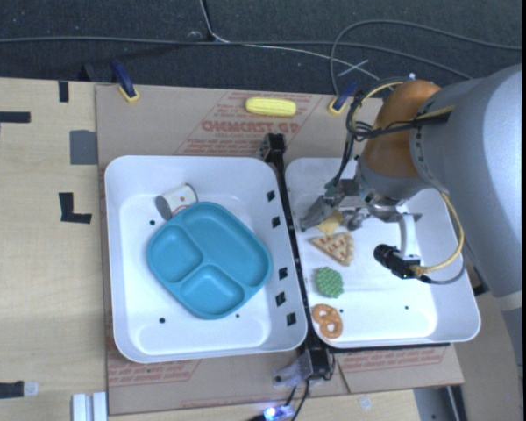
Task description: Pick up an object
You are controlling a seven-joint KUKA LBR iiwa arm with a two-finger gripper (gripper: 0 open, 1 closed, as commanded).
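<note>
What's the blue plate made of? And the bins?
The blue plate looks like smooth matte plastic: even colour, moulded compartments, rounded edges. The two white bins seem glossy thin plastic, judging by their soft shine and rounded rims, though I can't be certain.

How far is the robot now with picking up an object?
Done: the arm has reached into the right bin. In hand: the hand is low over the waffle piece; whether it grips is unclear. Left: lifting; the waffle piece, green piece and pretzel lie on the bin floor.
</note>
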